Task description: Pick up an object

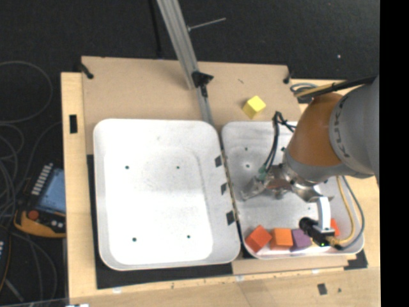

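Along the near wall of the right bin (238,139) lie three blocks in a row: a red-orange block (259,238), an orange block (282,237) and a purple block (300,238). The grey arm with its orange band (316,139) reaches in from the right over this bin. My gripper (255,187) hangs low over the middle of the bin floor, above and behind the row of blocks and apart from them. Nothing shows in its grasp.
A yellow cube (254,106) sits on the bench behind the right bin. The left bin (102,171) lies beside it. A slanted metal rail (182,37) runs down to the gap between the bins. Cables and a handheld pendant (45,200) lie off the bench's left.
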Robot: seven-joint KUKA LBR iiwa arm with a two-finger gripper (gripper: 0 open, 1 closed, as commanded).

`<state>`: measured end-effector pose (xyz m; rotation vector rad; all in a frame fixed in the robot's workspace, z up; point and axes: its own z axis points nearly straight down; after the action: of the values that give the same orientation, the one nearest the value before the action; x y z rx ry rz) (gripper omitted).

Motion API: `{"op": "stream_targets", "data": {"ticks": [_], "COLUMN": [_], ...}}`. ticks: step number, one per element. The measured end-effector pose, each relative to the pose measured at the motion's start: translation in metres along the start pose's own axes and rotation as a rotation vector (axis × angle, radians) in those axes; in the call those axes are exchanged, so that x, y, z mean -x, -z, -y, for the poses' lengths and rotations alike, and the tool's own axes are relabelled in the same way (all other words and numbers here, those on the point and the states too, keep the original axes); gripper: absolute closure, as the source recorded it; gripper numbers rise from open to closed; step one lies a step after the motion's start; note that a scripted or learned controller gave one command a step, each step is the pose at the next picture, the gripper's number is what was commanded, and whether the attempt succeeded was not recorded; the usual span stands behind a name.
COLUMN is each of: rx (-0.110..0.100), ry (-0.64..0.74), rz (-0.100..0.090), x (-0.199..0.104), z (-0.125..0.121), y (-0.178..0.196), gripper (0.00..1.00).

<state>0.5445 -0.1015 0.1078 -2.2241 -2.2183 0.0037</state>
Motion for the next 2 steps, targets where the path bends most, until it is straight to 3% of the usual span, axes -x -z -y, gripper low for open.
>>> {"op": "stream_targets", "data": {"ticks": [1, 2], "rx": [0.007, 0.01], "ry": [-0.009, 0.007], "rz": [-0.001, 0.0], "x": [0.0, -0.006], "z": [-0.002, -0.055], "y": [0.011, 0.046], "gripper": [1.0, 1.0]}}
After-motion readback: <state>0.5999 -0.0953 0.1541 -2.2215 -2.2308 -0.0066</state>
